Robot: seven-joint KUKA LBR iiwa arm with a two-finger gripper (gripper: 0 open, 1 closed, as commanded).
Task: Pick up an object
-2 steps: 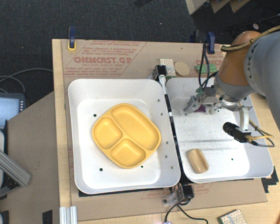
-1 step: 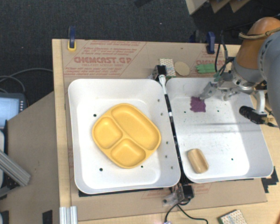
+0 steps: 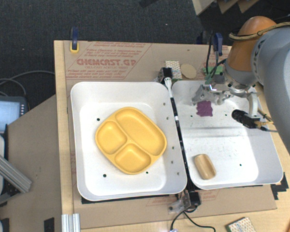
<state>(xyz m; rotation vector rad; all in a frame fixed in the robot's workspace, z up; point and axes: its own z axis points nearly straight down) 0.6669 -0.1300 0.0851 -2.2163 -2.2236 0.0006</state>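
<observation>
A small purple object (image 3: 204,109) lies in the far part of the right bin (image 3: 261,173). My gripper (image 3: 209,95) hangs right over its far edge, reaching in from the right; I cannot see whether the two touch. A tan, loaf-shaped object (image 3: 204,166) rests near the front of the same bin, well away from the gripper. In the left bin (image 3: 82,129) sits a yellow plate (image 3: 130,139) with three compartments.
The ridge where the two bins meet (image 3: 176,129) runs between them. Small fixtures and a round tan disc (image 3: 188,71) stand on the cardboard behind the bins. My grey arm with its orange band (image 3: 249,37) fills the upper right.
</observation>
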